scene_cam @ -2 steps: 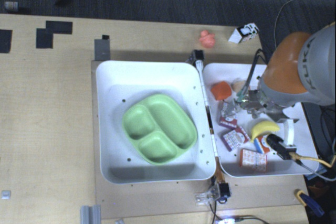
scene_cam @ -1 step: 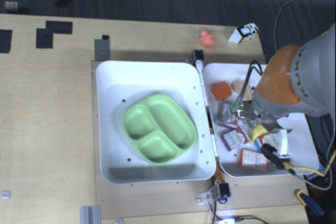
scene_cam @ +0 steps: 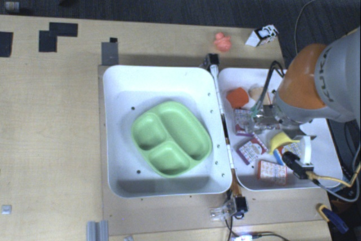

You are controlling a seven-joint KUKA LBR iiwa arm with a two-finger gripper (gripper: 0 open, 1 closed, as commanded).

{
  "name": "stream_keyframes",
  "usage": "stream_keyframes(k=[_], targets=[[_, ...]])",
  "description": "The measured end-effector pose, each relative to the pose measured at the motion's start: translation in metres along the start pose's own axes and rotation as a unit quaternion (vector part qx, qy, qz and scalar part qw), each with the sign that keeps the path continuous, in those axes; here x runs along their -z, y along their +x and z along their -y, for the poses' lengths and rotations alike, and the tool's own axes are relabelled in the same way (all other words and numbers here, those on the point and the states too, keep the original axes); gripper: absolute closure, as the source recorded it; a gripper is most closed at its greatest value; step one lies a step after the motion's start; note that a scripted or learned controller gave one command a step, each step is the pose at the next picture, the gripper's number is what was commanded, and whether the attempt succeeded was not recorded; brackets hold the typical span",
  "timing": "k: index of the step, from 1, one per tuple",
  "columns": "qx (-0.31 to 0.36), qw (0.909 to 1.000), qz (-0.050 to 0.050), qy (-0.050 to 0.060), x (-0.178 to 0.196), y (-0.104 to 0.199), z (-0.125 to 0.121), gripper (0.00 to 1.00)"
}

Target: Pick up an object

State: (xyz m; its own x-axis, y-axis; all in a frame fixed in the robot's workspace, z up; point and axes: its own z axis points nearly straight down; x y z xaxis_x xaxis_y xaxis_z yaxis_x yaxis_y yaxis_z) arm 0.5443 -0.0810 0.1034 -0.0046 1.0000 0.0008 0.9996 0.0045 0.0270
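Observation:
The right bin point(scene_cam: 322, 128) holds several small things: an orange-red block point(scene_cam: 237, 97), a beige rounded piece point(scene_cam: 256, 91), a pink-and-white packet point(scene_cam: 251, 150), a small orange box point(scene_cam: 272, 171) and a yellow piece point(scene_cam: 280, 140). My gripper point(scene_cam: 259, 119) is low in the middle of this bin, over another printed packet point(scene_cam: 242, 120) that lies just to its left. The grey arm with its orange band point(scene_cam: 302, 84) covers the bin's right part. I see nothing lifted off the bin floor.
The left bin point(scene_cam: 118, 121) holds a green divided plate point(scene_cam: 171, 136). A pink lump point(scene_cam: 223, 41) and a black-and-white tag point(scene_cam: 262, 35) lie on the bench behind the bins. Cables run along the right bin's front right corner point(scene_cam: 324, 180).

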Motion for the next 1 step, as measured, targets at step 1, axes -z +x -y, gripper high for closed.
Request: stream_keyframes(k=[1], targets=[[0.000,1.0000,0.000,0.000,-0.0004,0.0000,0.0003,0.00]])
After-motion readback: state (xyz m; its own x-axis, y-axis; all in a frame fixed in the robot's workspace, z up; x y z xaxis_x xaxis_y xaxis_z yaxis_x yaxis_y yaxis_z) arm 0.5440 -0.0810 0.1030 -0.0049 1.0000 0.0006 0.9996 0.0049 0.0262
